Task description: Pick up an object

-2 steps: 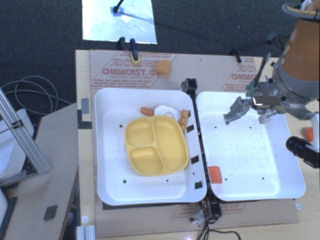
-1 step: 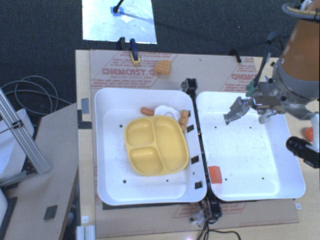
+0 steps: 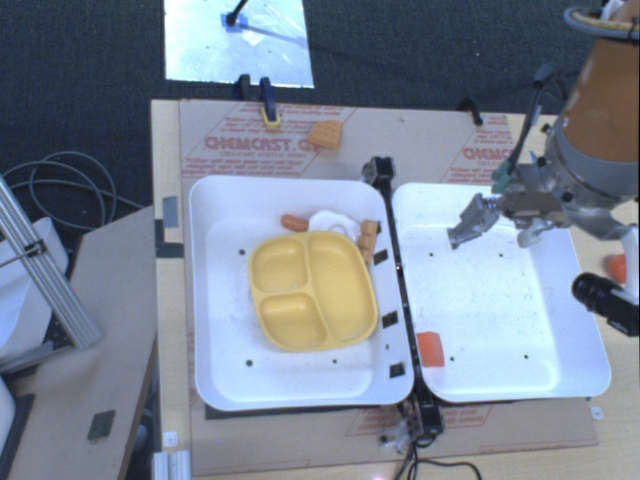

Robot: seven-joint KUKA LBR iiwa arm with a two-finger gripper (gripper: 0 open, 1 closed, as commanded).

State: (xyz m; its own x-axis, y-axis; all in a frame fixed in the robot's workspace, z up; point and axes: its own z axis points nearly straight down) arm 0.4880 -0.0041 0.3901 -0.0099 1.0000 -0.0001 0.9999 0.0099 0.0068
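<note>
Sitting against the near-left wall of the right bin (image 3: pixel 560 368), at about seven o'clock on its floor, is a small orange block (image 3: pixel 429 348), squarish with rounded corners, matte, its long axis running roughly twelve to six. Above the same bin's ten-to-two o'clock side hangs the gripper (image 3: pixel 500 223), its two metal fingers spread apart with nothing between them. At nine o'clock, the left bin (image 3: pixel 215 368) carries a glossy yellow three-compartment tray (image 3: pixel 310 290).

Silver sheet (image 3: pixel 238 26) beyond the bench, coiled cables (image 3: pixel 62 183) at left.
</note>
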